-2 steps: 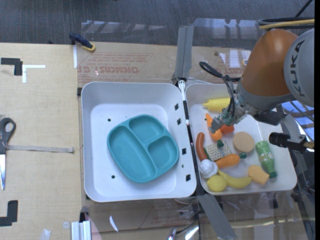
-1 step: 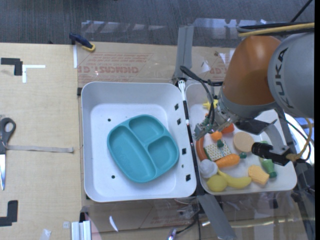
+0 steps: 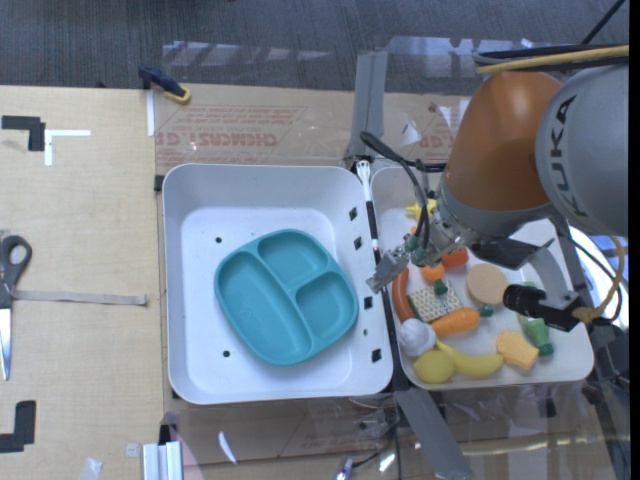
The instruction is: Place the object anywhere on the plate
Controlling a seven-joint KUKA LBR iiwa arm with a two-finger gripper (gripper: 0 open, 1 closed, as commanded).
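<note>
A teal divided plate (image 3: 285, 296) lies in the left white bin (image 3: 190, 203), with nothing on it. The right bin (image 3: 570, 363) holds several toy foods: a red sausage (image 3: 401, 294), a checked cracker (image 3: 432, 303), a carrot (image 3: 456, 320), a white garlic bulb (image 3: 415, 336), a lemon (image 3: 433, 367), a banana (image 3: 476, 361), a round tan slice (image 3: 487, 285) and an orange wedge (image 3: 516, 349). My gripper (image 3: 418, 255) hangs low over the left part of the right bin, just above an orange-red piece (image 3: 452, 259) and the cracker. The arm's bulk hides much of that bin's back half.
The raised wall between the two bins (image 3: 372, 268) runs just left of my gripper. Scissors (image 3: 10, 273) lie on the bench at the far left. A black and yellow tool (image 3: 165, 83) rests behind the left bin. Cables (image 3: 590, 313) hang at the right.
</note>
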